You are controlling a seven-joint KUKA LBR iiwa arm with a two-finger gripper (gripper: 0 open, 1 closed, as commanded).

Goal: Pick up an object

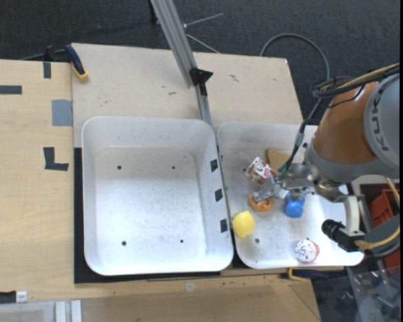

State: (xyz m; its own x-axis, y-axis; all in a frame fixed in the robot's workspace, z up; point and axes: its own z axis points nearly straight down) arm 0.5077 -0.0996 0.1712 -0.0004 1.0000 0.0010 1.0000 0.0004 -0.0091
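My gripper (pixel 266 193) reaches down into the right bin (pixel 336 257) from the right, under the grey and orange arm (pixel 346 136). Its tip sits right over a small orange object (pixel 260 204), which it partly hides. A blue object (pixel 293 208) lies just to the right of the tip. A red and white patterned object (pixel 258 171) lies just above the tip, with a tan piece (pixel 277 157) behind it. A yellow ball (pixel 243 223) rests against the bin's left wall. A white speckled ball (pixel 306 250) lies near the front edge.
The left bin (pixel 148 193) stands beside the right one, sharing a raised rim with black clips (pixel 218 194). A slanted metal pole (pixel 178 35) rises from behind the bins. Cables (pixel 302 45) trail at the back right.
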